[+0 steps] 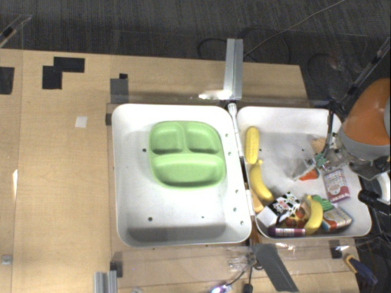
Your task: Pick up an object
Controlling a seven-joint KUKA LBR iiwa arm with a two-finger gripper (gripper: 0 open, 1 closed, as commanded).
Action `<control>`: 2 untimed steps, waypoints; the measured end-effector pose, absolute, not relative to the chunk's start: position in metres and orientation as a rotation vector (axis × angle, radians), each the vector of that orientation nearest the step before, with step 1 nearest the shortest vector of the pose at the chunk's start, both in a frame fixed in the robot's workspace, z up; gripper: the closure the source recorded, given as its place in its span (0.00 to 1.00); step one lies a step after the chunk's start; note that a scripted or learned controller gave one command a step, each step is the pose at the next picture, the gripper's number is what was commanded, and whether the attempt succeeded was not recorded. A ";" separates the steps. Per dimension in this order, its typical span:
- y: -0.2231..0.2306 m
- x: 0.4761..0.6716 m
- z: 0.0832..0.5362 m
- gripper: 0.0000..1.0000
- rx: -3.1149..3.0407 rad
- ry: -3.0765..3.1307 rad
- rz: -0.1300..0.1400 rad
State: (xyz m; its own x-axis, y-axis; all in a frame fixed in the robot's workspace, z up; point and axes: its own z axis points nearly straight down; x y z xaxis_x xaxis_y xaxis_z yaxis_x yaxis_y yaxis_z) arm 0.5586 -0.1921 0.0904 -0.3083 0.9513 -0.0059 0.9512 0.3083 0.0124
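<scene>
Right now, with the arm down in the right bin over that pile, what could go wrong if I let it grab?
1. The gripper sits among small items near the orange piece and the pink-and-white packet; it may close on two things, or on none.
2. The bananas and clutter crowd the right bin's near edge, so a lift could drag neighbours along.
3. The arm's orange band hides part of the bin, so a failed grasp may be hard to spot.

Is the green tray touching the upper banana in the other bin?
Apart. The camera view shows the green tray in the left bin, the upper banana across the bins' rims.
</scene>
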 end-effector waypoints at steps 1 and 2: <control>-0.190 0.560 0.100 1.00 1.838 2.535 0.015; -0.119 0.569 0.209 1.00 1.879 2.516 0.003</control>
